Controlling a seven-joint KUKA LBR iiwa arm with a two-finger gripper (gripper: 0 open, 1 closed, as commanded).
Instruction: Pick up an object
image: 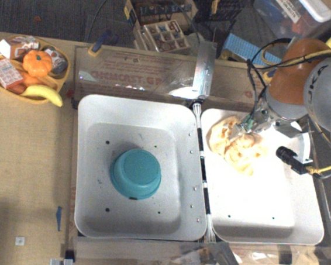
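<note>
**benchwatcher:** End effector (251, 124) is down in the right bin (273, 223), at its far-left corner, right on top of a pale, washed-out object (235, 143) with orange patches. Can't tell from this angle whether it's spread or pressed together, the glare there eats all the detail. The tip looks like it's touching or just above the far edge of that thing, but I wouldn't swear to either.

**gripfan22:** So is the pick done or not?

**benchwatcher:** I'd say not. The pale object looks like it's lying on the bin floor, nothing lifted. My guess is we're at the reach or grasp stage, with the close and lift still left. No idea what the object actually is, too blown out.

**gripfan22:** Anything else it could go for?

**benchwatcher:** Teal bowl (137, 173), upside down, sits in the middle of the left bin (96, 121), well apart from the arm. On the tabletop's far-left corner there's a basket of toy food (26, 68), outside both bins.
</note>
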